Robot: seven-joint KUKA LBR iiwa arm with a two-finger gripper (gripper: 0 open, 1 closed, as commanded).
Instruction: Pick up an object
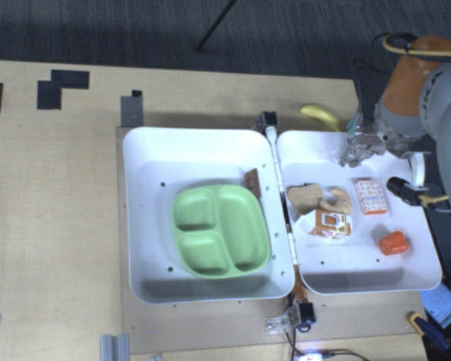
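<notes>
Over the far right corner of the right bin (pixel 316 145), the gripper (pixel 355 153) hangs from the grey arm (pixel 436 96), whose orange band (pixel 410 81) sits just above the wrist. Its metal tip points down toward the bin's bare white floor near the back wall, with nothing visibly between its fingers; whether they are spread or pressed together cannot be told from this slant.

The objects to pick lie nearer the bin's middle and front. A slice of toast (pixel 305 196) rests against the left wall, touching a tan bread-like item (pixel 337 199). Just in front of them lies a white and orange packet (pixel 331 224). A small printed carton (pixel 370 196) lies to the right, below the gripper, and a red-orange piece (pixel 394 243) sits near the right wall.

In the left bin (pixel 146 201) lies a green divided plate (pixel 220 230). A banana (pixel 320 116) lies on the bench behind the right bin.
</notes>
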